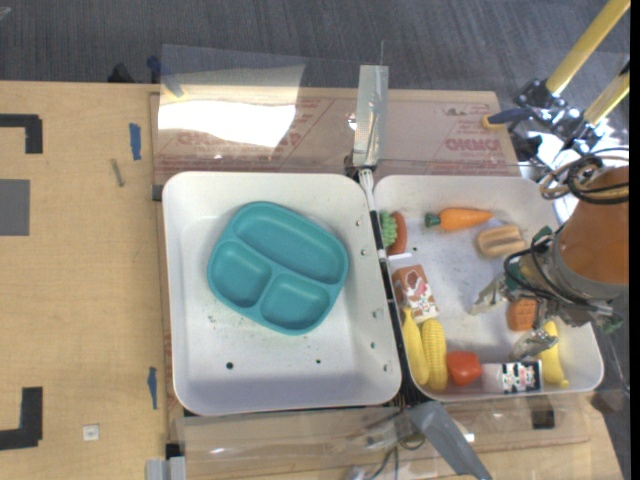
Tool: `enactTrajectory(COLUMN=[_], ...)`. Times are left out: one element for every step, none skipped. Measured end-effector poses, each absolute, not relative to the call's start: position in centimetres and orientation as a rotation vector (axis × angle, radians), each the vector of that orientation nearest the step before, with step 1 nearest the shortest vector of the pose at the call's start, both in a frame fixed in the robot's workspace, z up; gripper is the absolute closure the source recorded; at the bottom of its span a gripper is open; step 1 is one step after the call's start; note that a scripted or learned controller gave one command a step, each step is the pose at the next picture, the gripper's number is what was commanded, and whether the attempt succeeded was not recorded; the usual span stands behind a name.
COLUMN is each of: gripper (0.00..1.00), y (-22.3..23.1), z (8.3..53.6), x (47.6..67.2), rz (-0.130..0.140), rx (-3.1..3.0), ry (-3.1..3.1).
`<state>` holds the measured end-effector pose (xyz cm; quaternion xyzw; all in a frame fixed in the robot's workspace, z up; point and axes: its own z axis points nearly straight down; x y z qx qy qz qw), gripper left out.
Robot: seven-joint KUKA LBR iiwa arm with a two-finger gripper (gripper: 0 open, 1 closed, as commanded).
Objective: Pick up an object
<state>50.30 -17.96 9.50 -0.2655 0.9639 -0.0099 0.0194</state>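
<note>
Bins side by side on table. Left bin holds a teal divided plate, bare floor around it. Right bin: carrot at 12 o'clock, bread roll beside it, corn and tomato at 6 along the near wall, snack packet at 9. Gripper at 3 o'clock, open over an orange piece, gripping nothing. Centre floor clear.
</note>
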Motion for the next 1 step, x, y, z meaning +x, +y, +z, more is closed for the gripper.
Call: enactTrajectory(gripper=[0.0], y=[-18.17], z=[9.56], x=[50.14], rz=[-0.031], rx=[-0.755], ry=[3.006])
